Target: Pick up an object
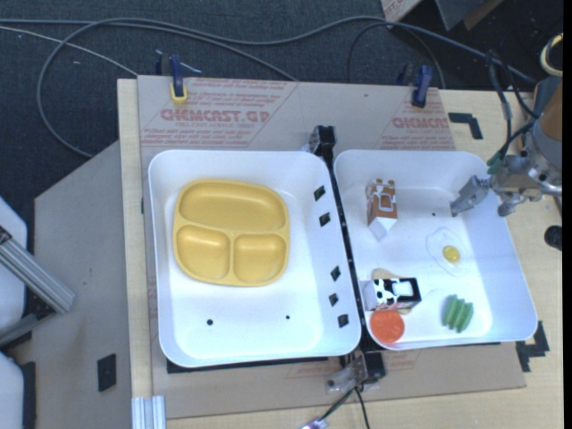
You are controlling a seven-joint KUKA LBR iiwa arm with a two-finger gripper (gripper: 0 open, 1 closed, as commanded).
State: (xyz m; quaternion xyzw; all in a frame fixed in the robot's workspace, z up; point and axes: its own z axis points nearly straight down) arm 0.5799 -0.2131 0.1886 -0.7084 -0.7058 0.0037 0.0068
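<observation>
I see the gripper (487, 199) over the right bin's (518, 266) far right edge, fingers spread and nothing between them. Candidate objects lie in that bin: a fried-egg toy (446, 248) nearest, a brown-and-white block (382, 202), green beans (458, 314), a cow-patterned piece (396, 290) touching a tomato slice (388, 327). Risk: the flat egg may slip under the fingers; the touching pair invites a double grab.

The arm (552, 105) is cut off by the right edge; the pincer's (487, 197) grip is unclear.
</observation>
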